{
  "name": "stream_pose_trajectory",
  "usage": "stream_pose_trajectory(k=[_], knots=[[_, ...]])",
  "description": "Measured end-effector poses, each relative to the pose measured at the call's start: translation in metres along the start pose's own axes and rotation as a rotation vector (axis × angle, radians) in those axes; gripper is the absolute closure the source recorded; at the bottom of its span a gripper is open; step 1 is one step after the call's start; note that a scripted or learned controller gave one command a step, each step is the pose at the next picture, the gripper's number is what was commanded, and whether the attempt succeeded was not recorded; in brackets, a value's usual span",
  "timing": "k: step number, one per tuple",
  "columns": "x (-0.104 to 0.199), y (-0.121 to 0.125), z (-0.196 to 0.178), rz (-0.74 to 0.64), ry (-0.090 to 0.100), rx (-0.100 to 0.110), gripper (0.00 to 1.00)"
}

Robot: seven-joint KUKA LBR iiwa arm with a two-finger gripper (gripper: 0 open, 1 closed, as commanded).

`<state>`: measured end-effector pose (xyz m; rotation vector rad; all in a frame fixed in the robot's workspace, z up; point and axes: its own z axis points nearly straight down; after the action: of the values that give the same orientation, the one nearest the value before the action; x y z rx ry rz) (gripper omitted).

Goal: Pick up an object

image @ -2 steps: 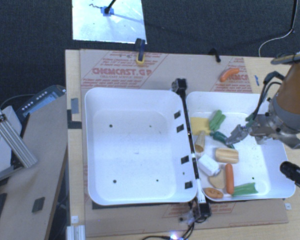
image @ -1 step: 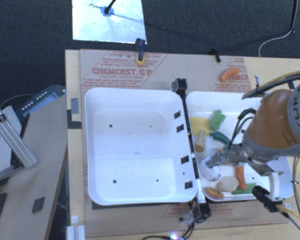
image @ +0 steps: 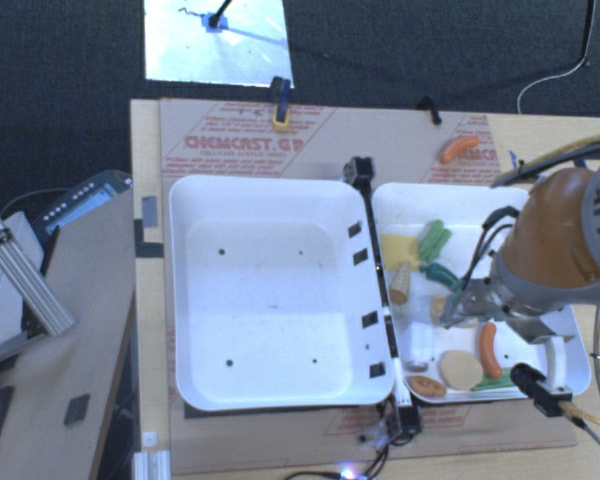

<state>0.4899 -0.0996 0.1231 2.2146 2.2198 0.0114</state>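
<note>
Red sausage (image: 489, 350) just right of the jaws (image: 448, 313), right bin (image: 578, 370), grip state unclear

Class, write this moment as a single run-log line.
arm: over right bin | gripper: low among toys, grasp unclear | nearby: red sausage, green piece, yellow block | left bin: beside

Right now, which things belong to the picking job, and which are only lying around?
Job:
- tool over the right white bin
- red sausage-shaped toy
- round beige bun-like piece
- green bumpy vegetable toy
- yellow block

Lying about:
- orange sausage-shaped toy on the board behind the bins
- left white bin
- yellow clamp
</note>
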Motion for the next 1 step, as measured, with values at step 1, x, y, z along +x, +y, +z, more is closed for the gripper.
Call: stream_pose_trajectory(k=[1], knots=[[0.0128, 0.0774, 0.0388, -0.006, -0.002, 0.000, 1.00]])
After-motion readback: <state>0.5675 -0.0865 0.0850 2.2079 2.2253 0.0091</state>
